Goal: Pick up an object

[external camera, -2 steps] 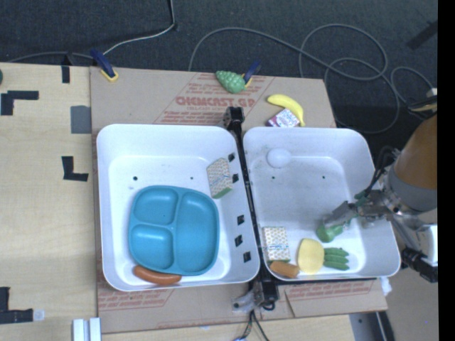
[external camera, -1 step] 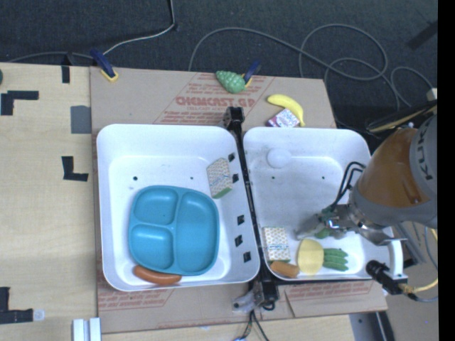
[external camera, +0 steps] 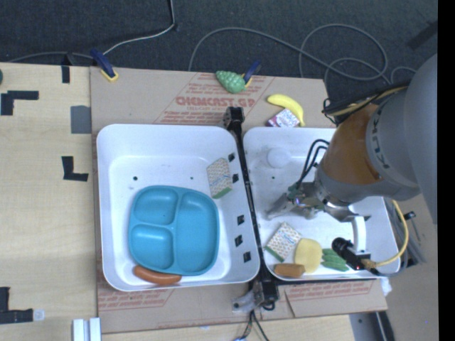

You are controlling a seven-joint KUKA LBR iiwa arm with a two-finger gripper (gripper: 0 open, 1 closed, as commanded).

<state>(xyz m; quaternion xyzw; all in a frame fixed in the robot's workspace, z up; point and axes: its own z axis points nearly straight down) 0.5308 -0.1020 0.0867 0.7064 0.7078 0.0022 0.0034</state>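
White plastic on the left: left bin, carrying a blue divided plate, with an orange toy sausage touching the plate's near rim and a small pale green-edged block by the divider. Past the divider, right bin, with the gripper low over its floor, nothing visibly held, and no telling whether closed or apart. Just beside and nearer the camera, likeliest pick: checkered square piece, lying flat and tilted, touching a yellow lump, with a brown sausage-shaped toy at the near wall. Judged light and fairly stiff, thin enough to slip under a pinch, so best taken across two opposite edges, away from the yellow neighbour. Further right, a green toy near the wall, then the grey arm with its orange band.
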